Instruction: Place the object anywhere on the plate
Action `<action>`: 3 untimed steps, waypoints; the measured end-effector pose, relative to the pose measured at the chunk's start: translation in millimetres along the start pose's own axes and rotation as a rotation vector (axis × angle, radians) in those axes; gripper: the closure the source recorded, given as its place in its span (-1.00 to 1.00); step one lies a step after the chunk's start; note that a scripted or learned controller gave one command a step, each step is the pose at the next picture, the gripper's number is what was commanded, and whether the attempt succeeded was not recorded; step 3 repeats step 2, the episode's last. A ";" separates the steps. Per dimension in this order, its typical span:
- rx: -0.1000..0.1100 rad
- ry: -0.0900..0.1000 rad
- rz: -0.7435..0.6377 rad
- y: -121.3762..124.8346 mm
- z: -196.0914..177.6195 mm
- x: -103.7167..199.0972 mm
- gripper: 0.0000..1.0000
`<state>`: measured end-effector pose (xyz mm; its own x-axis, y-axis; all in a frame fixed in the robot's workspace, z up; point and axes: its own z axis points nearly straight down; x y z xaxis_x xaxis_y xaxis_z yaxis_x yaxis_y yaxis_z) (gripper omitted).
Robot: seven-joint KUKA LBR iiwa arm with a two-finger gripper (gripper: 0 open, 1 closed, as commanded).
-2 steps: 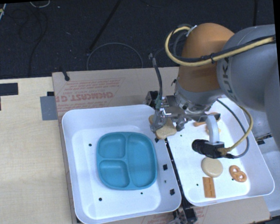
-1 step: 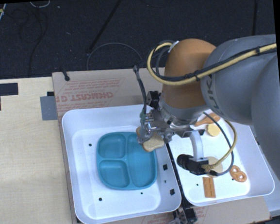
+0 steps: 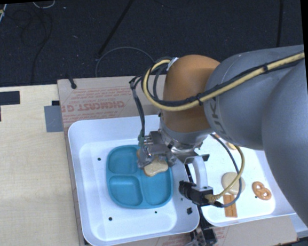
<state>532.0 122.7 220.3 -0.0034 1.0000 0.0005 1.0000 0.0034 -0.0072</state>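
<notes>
The gripper (image 3: 153,160) hangs over the right part of the blue plate (image 3: 128,181) in the left bin (image 3: 93,227) with its fingers clamped on a tan food piece (image 3: 156,168), so carrying looks done and only release remains.

You look down from one fixed camera above the worktop (image 3: 24,174), tilted at a slant, close enough that both white bins (image 3: 86,142) sit mid-frame; the arm (image 3: 259,105) enters from your right.
</notes>
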 end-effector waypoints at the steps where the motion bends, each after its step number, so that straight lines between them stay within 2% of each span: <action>1: -0.004 0.001 -0.003 -20.1 -11.9 52.1 1.00; 2: -0.004 -0.001 0.001 -19.5 -11.4 50.0 -1.00; 3: -0.004 -0.001 0.001 -19.5 -11.4 50.0 -1.00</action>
